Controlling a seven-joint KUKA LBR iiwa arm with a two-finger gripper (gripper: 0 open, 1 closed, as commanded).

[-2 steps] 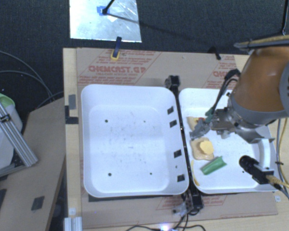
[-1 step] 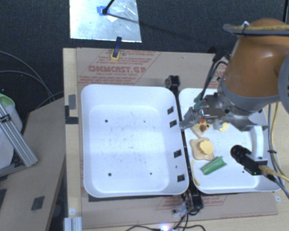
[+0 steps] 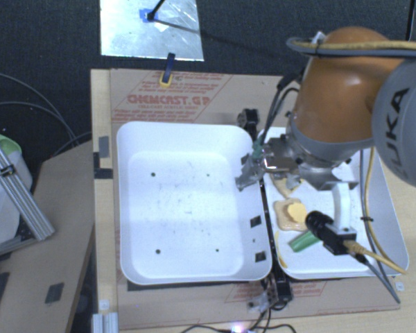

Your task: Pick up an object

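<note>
My gripper point(image 3: 252, 168) hangs over the wall between the two bins, at the right rim of the left bin point(image 3: 187, 207). The big orange and grey wrist above it hides most of the right bin point(image 3: 385, 234). In the right bin's near left part lies a pale yellow piece point(image 3: 289, 214). A small green object point(image 3: 301, 242) lies just in front of it. Both sit below and to the right of the gripper, apart from it. I see nothing held at the gripper.
A cardboard sheet point(image 3: 173, 96) lies under the bins. A shiny foil square point(image 3: 151, 19) lies on the dark floor behind. Metal framing point(image 3: 14, 193) stands at the left edge. A yellow cable point(image 3: 371, 220) runs over the right bin.
</note>
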